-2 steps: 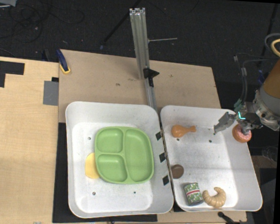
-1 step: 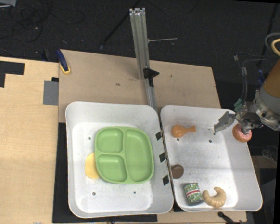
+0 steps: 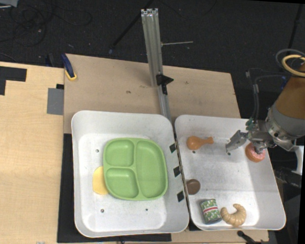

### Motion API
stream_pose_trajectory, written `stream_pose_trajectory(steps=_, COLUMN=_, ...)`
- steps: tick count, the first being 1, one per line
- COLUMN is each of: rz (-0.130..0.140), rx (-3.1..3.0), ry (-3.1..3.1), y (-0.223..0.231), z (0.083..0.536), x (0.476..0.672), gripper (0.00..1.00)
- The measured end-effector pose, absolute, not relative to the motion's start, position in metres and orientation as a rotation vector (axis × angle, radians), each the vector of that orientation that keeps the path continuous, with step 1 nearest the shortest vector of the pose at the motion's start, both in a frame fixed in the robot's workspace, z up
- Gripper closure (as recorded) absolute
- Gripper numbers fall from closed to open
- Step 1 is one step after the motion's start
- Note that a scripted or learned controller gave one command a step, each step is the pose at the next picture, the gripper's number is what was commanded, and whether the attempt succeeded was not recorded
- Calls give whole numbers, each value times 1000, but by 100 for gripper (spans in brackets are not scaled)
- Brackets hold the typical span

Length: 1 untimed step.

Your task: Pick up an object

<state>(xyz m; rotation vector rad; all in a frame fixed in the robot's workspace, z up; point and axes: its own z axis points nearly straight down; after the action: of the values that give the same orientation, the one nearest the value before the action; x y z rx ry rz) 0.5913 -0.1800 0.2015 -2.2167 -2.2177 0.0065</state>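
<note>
My gripper [image 3: 244,142] hangs over the far right part of the right bin [image 3: 263,219], reaching in from the right on a grey arm with an orange band [image 3: 293,98] above the wrist. One finger [image 3: 235,141] sticks out to the left of the wrist; I cannot tell whether the fingers are spread or closed, and nothing shows clearly between them.

Just beside my wrist, on the right and slightly nearer the camera, sits a small round orange-red object [image 3: 255,153], close against the gripper body; I cannot tell whether it touches.

To the left of my finger, near but apart, lies an orange drumstick-shaped toy [image 3: 198,142] on the bin floor. Further toward the camera and to the left, by the bin's left wall, is a small brown round piece [image 3: 192,187]. Toward the near edge of the bin, well apart from my gripper, a tan croissant-shaped toy [image 3: 234,215] lies just beside a small green and white can [image 3: 209,211] on its side.

Well to my left, the left bin [image 3: 82,213] holds a green divided plate [image 3: 135,168], with a yellow item [image 3: 99,181] partly tucked under its left edge.
</note>
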Motion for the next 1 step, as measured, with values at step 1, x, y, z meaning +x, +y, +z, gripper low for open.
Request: stream_pose_trajectory(steps=1, rz=7, rx=-2217, ry=-2217, y=-179, z=158, x=592, gripper=0)
